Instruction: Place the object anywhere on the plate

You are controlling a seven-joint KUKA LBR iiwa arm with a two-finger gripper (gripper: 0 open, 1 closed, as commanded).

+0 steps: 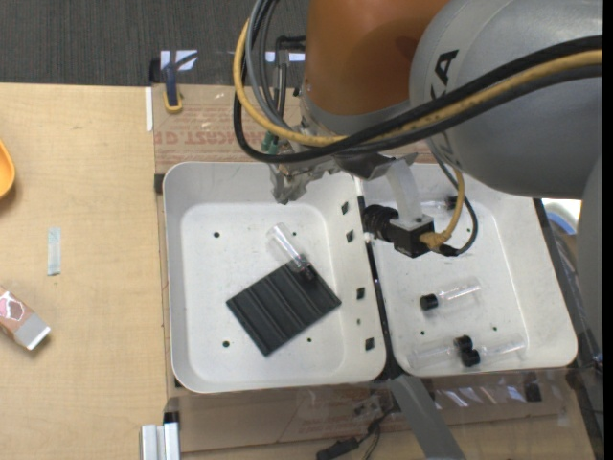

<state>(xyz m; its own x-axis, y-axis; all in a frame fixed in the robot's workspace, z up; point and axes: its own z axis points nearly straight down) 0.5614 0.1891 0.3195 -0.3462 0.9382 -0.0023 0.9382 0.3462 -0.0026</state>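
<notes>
Nearest me, right of the black ribbed rectangular plate (pixel 283 307) and across the divider, a clear plastic tube with a black cap (pixel 465 351) lies on the floor of the right white bin (pixel 536 257). A second clear capped tube (pixel 448 297) lies just beyond it, level with the plate and well apart from it.

The plate itself lies flat in the left white bin (pixel 192 257), turned so that its corners point at the bin walls. Far off to the plate's left, out on the tan bench (pixel 86 161), I see a pink-and-white packet (pixel 21 319) and, beyond it, a small grey strip (pixel 54 252).

The clear tube that I take for the task's object (pixel 290 250) lies at the plate's far edge. Its dark capped end touches or just overlaps that edge, and its clear body angles away onto the bare bin floor.

Beyond that tube, farther from the plate, the gripper (pixel 285 188) hangs near the bin's far wall. I cannot tell whether it is open or closed, and nothing shows in its grasp. The grey arm with its orange band (pixel 374 36) looms over it, hung with yellow and black cables (pixel 251 84).
</notes>
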